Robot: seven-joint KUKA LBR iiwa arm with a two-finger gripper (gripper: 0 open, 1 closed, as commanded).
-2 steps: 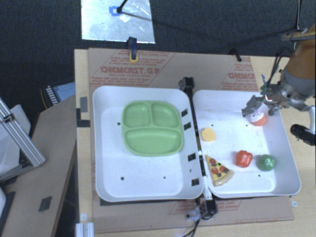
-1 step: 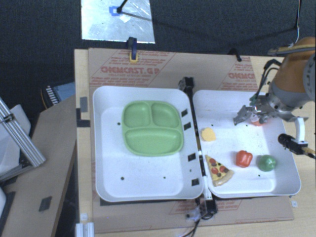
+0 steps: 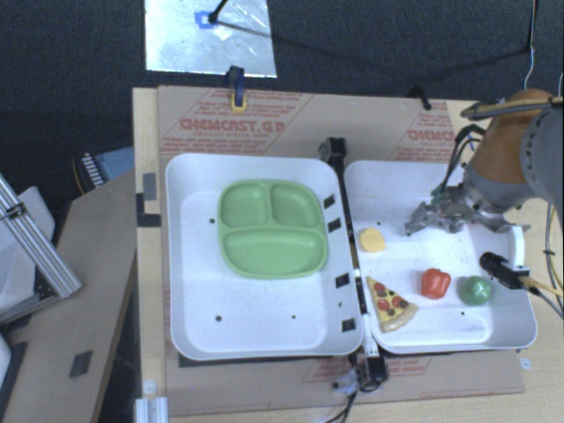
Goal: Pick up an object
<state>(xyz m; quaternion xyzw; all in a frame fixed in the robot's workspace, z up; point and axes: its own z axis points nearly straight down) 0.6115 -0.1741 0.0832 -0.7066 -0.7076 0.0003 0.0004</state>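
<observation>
I see my two-finger metal gripper (image 3: 416, 225) low over the right white bin (image 3: 441, 333); I cannot tell its state. The small round yellow object (image 3: 373, 240) lies just below-left of the fingertips, apart from them.

A grey arm (image 3: 542, 161) with a rounded body is seen, banded in orange above the wrist. Dark cables are looped beside the band. The gripper (image 3: 423, 221) is made of grey metal.
</observation>
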